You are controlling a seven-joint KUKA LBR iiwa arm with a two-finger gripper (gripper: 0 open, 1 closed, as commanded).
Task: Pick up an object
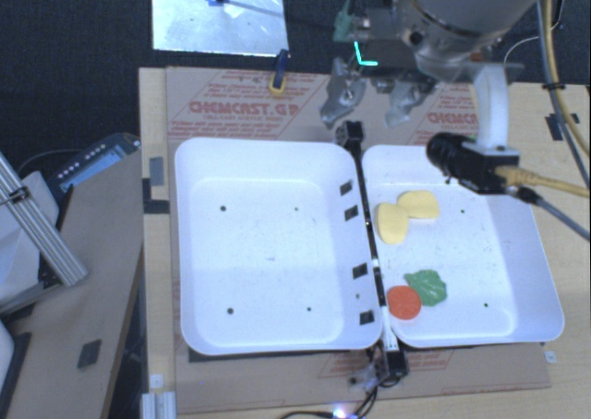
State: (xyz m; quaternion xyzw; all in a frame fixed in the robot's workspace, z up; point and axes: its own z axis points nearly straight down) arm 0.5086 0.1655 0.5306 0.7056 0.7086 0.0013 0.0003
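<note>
the tool hangs above the far edge of the two bins, its fingers spread apart with nothing between them. in the right bin lie two yellow pieces, a red round piece and a green piece.

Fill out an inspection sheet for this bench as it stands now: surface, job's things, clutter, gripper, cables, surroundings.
Surface: bench bears left bin and right bin side by side on a printed cardboard sheet.
Job's things: in the right bin, two yellow pieces touching, a red round piece touching a green piece.
Clutter: nothing seen.
Gripper: gripper open, holding nothing, raised over the bins' far edge.
Cables: yellowish cables along the arm; wires at the near edge.
Surroundings: shiny metal plate on dark floor; aluminium rail at left.
</note>
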